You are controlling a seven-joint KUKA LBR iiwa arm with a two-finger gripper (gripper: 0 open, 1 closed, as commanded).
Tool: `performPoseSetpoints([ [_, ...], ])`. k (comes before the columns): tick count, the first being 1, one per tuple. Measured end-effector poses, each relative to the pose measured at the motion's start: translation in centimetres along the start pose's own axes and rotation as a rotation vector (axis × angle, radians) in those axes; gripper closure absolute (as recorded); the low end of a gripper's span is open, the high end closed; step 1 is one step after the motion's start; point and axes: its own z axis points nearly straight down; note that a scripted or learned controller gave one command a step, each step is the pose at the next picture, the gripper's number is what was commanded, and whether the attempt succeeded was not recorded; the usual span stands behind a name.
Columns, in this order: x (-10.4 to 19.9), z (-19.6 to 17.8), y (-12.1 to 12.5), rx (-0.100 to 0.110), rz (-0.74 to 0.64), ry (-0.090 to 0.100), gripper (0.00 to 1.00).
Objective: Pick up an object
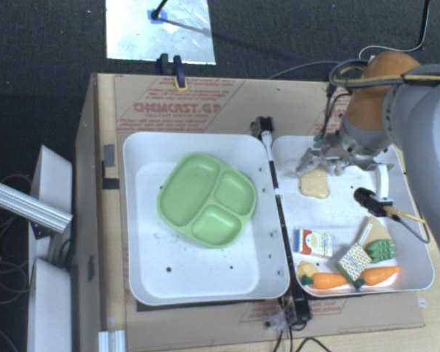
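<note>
The claw hangs spread wide, holding nothing, just above a pale biscuit in the right bin

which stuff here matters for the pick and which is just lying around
In play: two-finger gripper; pale tan biscuit-shaped piece beside it in right white bin.
Lying about: green divided plastic plate in left white bin; small white carton; orange toy carrot.

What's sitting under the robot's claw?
A pale biscuit-shaped piece lies on the right bin's floor just below the gripper, which covers its upper edge.
</note>
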Motion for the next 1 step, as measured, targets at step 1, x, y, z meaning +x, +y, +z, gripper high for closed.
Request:
performPoseSetpoints([
  [1, 1.13, 0.07, -8.51, 0.004, 0.002, 0.001, 0.0],
])
